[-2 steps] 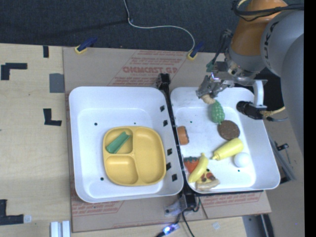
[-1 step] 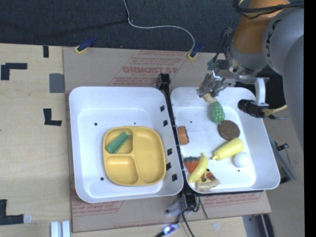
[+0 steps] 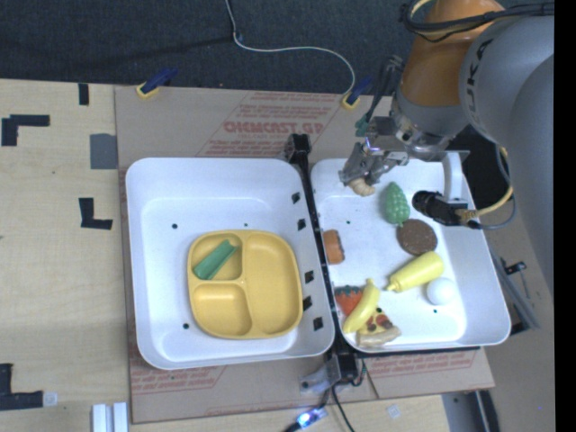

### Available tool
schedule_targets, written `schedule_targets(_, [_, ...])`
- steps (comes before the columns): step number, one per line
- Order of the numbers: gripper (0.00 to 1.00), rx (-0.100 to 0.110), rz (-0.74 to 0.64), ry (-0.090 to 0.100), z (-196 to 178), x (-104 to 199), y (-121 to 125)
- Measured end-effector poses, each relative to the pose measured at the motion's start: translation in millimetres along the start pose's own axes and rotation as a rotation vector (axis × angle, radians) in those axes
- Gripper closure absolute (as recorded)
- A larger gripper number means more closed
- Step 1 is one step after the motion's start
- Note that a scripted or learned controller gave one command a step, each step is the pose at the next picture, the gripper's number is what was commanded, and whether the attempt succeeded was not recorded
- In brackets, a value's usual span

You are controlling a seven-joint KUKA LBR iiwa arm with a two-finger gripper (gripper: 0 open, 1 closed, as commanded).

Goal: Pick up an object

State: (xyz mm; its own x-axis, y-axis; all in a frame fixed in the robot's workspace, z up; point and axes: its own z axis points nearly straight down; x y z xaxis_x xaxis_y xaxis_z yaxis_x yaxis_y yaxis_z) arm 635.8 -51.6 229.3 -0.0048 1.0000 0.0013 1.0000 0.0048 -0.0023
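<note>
Item: small tan toy piece (image 3: 363, 186), likely light, rigid, smooth. Hand (image 3: 363, 171) clamped on it from above, across its narrow width.

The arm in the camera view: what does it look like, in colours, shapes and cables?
The arm has a smooth, rounded grey shell with an orange band above the wrist. Thin dark cables loop over the orange part. Dark lettering marks the grey shell, partly cut off. The gripper is a small grey metal assembly below the wrist.
</note>
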Motion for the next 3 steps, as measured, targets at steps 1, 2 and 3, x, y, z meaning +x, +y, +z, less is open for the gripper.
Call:
schedule_targets(1, [1.00,0.002,-0.001,0.000,-1.9,51.0,-33.4])
schedule_targets(2, [1.00,0.003,-0.002,0.000,15.6,103.9,-54.7])
schedule_targets(3, [1.00,0.001,0.002,-0.001,15.5,103.0,-52.6])
